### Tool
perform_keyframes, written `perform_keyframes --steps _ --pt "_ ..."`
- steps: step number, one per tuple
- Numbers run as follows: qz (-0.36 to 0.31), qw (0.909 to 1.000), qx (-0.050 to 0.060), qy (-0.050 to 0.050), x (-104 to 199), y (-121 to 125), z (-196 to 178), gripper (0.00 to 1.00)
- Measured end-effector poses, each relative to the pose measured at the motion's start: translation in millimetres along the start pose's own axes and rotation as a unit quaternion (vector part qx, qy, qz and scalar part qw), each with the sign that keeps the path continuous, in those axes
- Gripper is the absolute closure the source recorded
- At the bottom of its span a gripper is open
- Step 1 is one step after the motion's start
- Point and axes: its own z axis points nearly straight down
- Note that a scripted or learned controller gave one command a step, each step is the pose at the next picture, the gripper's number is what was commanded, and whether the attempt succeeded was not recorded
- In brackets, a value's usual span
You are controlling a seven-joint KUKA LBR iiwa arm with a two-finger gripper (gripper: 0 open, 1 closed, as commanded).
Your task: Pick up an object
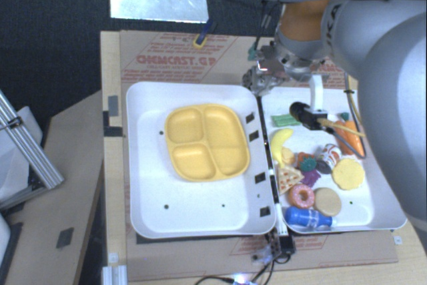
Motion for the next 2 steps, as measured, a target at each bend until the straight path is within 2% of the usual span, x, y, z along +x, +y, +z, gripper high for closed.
perform_keyframes --steps 1,2 --pt "0.001 1.0 0.0 0.0 32.2 3.5 0.9 1.0" --pt "0.004 1.0 0.0 0.0 16.2 3.7 -6.1 1.0"
